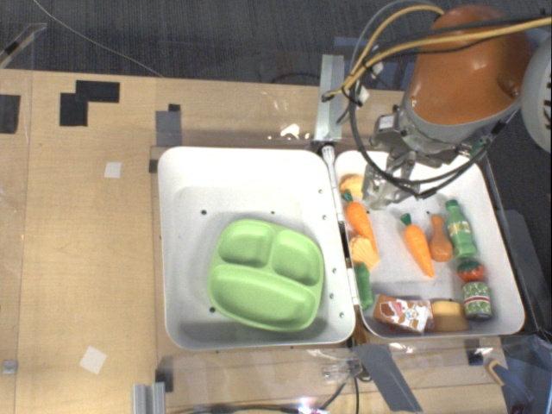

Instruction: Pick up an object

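Over the upper part of the right bin [504, 313], at about twelve o'clock of its floor, the claw [385, 190] was seen hanging low beneath the orange-banded arm [461, 63], with cables looped about the wrist. Whether the claw was wide or narrow could not be told, and nothing was seen held in it.

The objects to be picked were gathered in that bin: a carrot [418, 245] near the centre, a second carrot [358, 220] at nine o'clock against the dividing wall, a brown bottle [440, 238] and a green bottle [460, 229] at three o'clock, a small can [475, 298] at five o'clock, and a red carton [403, 314] at six o'clock. In the left bin [185, 179] a green divided plate [266, 273] was lying, well apart from the claw.

The step in hand was judged to be the approach, with no grasp yet made. The next move was judged to call for a descent squarely over one item, probably the carrot at nine o'clock just below the claw, which lay close to the wall and to a neighbouring item, so a clean closing could be hindered
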`<act>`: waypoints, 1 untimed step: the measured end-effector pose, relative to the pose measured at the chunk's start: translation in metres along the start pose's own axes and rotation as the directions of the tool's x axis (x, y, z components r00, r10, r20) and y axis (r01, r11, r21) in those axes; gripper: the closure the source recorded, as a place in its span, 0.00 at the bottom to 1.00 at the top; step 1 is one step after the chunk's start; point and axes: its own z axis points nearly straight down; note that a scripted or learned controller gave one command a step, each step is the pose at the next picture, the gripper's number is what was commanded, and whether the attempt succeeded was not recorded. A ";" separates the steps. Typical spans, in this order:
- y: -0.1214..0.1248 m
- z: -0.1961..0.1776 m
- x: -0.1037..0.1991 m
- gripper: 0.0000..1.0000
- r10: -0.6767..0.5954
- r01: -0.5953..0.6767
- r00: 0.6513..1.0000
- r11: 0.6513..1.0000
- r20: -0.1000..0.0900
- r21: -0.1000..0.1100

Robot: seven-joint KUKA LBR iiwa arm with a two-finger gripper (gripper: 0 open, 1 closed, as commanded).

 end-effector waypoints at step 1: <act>-0.001 -0.013 -0.004 1.00 -0.002 0.002 1.000 1.000 0.007 0.008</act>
